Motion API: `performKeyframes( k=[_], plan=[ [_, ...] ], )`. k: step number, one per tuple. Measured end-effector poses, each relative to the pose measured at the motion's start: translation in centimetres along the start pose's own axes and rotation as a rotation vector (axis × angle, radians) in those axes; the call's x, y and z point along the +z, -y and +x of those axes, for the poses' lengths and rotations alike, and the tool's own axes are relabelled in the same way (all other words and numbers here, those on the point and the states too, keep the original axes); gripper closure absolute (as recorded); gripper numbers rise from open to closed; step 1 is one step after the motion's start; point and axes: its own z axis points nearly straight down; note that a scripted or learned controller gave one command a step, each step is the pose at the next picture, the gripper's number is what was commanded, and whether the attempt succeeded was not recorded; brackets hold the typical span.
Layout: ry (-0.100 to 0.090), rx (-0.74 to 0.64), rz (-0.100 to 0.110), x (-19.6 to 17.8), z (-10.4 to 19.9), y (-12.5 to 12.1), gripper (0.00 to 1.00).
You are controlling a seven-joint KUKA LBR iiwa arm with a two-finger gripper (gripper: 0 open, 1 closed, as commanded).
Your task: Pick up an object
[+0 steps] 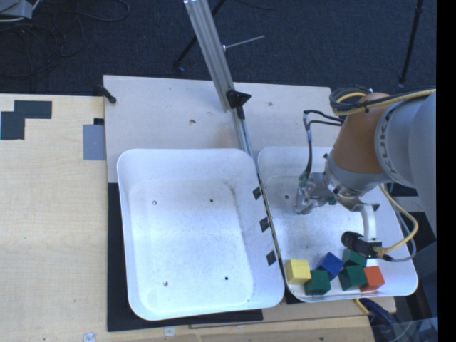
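My gripper (306, 199) hangs low over the middle of the right bin (285, 166), under the grey arm with its orange band. Nothing shows between its fingers. A cluster of blocks lies at the bin's near edge: a yellow block (298, 270), a blue block (331, 263), a green block (318, 283), a second green block (351, 275), and an orange block (372, 278). The gripper stands well up-bin from them, apart from every block.
The left bin (185, 226) sits beside the right one, with black clips along the shared wall. An aluminium rail (214, 55) slants up behind the bins. Cables run along the arm at the right.
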Motion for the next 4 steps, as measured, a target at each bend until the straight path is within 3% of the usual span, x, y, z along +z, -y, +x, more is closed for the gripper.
performKeyframes(
  k=[4],
  plan=[
    [0.000, 0.020, 0.003, -3.7, -0.7, 0.2, 1.00]
  ],
)
